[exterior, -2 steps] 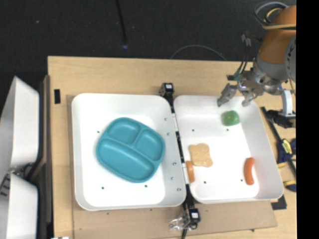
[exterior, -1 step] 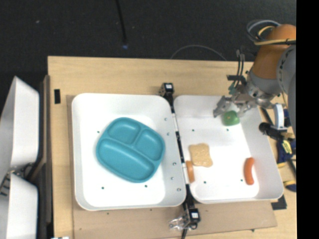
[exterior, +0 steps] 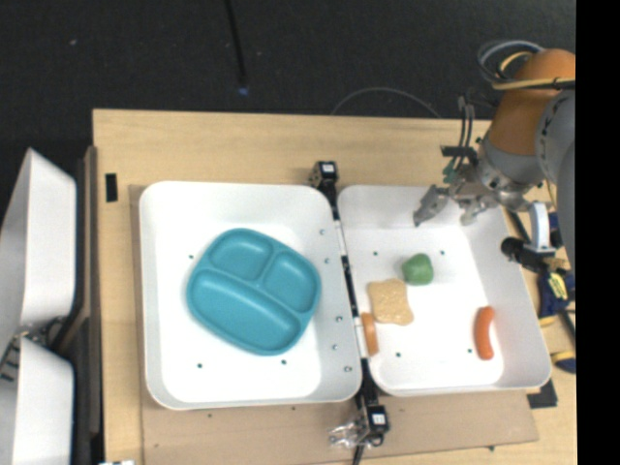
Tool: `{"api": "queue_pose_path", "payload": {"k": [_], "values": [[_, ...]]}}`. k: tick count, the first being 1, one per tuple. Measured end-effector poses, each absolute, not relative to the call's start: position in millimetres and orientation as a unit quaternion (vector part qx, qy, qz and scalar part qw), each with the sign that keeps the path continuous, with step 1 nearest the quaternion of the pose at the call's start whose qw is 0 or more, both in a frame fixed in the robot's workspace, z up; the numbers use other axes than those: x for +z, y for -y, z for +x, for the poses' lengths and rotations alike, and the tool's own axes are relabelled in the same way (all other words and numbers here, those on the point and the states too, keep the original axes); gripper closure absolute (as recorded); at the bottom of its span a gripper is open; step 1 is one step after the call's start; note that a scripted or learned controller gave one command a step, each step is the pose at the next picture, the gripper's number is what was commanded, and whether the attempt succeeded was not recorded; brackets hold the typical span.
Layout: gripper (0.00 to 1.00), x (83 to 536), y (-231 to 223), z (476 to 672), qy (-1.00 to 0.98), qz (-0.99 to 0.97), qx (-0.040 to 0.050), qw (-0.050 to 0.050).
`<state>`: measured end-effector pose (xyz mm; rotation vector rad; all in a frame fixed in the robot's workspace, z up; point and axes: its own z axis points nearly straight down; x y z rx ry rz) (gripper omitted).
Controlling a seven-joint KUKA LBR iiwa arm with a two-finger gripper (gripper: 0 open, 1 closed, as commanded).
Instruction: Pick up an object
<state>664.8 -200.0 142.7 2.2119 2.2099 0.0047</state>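
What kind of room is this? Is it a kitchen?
Probably not a kitchen, more likely a robot lab. A robot arm's gripper hangs over two white bins on a wooden bench, and the food looks like toys: a green ball, a toast slice and a blue divided plate.

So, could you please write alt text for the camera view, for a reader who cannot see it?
The arm's open end effector hovers over the right bin's far edge, holding nothing. That bin contains a green object, a tan slice and two orange pieces; the left bin holds a blue divided plate.
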Motion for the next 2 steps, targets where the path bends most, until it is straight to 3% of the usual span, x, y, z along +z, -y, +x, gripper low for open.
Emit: {"api": "queue_pose_path", "payload": {"k": [1, 2], "values": [[1.0, 147.9, 200.2, 663.0, -0.707, 0.707, -0.0005, 0.005], [1.0, 199.3, 202.6, 655.2, -0.706, 0.708, 0.0021, 0.003]]}}
